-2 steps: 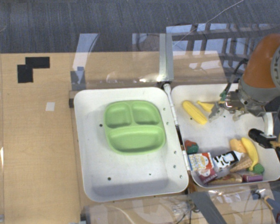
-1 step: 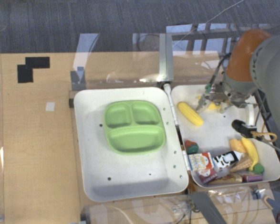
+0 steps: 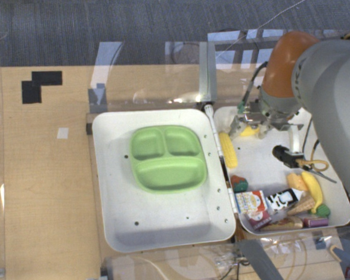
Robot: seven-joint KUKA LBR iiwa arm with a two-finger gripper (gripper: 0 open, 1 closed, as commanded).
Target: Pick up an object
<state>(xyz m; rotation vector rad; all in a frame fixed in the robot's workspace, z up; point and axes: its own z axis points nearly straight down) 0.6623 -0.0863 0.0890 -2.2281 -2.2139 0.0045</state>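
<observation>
The gripper hangs low over the far end of the right bin; whether it grasps anything, I cannot tell. One corn cob lies just beside it: likely light, stiff, bumpy, best pinched across its middle. Nearer: one banana, one small carton. Left, one green plate.

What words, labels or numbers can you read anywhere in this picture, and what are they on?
None can be read.
Red and white carton: has print, too blurred to read.
Black and white pack: has markings, too small to read.
Green plate: no text.
</observation>
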